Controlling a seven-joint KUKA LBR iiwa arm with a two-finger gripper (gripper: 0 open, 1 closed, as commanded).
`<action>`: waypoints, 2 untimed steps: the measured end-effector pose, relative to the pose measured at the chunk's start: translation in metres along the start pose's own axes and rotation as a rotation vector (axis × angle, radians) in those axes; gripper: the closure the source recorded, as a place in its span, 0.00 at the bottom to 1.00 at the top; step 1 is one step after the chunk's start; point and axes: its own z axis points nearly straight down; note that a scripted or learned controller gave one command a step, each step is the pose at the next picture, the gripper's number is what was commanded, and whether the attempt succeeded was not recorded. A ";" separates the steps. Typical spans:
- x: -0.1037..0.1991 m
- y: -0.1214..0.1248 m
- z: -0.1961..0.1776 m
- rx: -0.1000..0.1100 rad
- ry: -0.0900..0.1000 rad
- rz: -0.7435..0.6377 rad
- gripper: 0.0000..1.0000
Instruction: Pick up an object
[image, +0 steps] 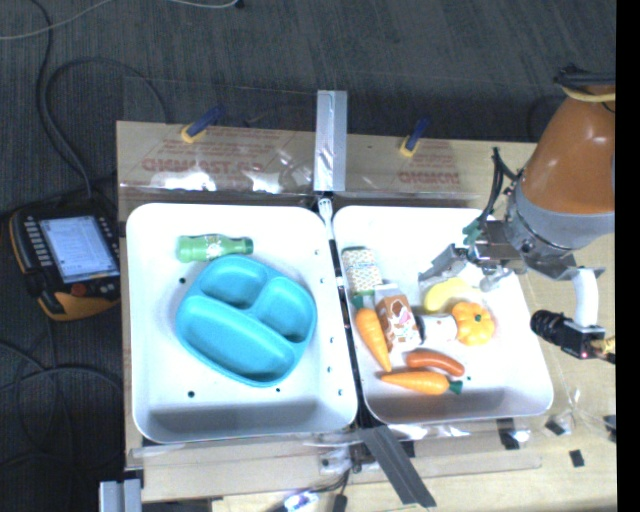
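My gripper (468, 262) hangs over the right bin (530, 400), fingers spread apart, nothing between them. Yellow fruit (446, 294) lies just below and left, long axis slanting up-right.

Bright even overhead light, white bins (140, 300) glaring, slightly soft focus

— What am I working over?
— Two smooth, glossy white plastic bins (140, 330). The blue tray (245, 318) looks like matt plastic, the green bottle (213, 246) clear and shiny.
— And by my side?
— Glossy plastic carrots (372, 338), a shiny pumpkin (473, 323). My orange band (572, 155) looks smooth, faintly glossy.
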 end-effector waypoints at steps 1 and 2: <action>-0.090 0.042 0.056 -0.002 -0.001 -0.277 0.00; -0.120 0.036 0.070 -0.002 -0.002 -0.401 0.00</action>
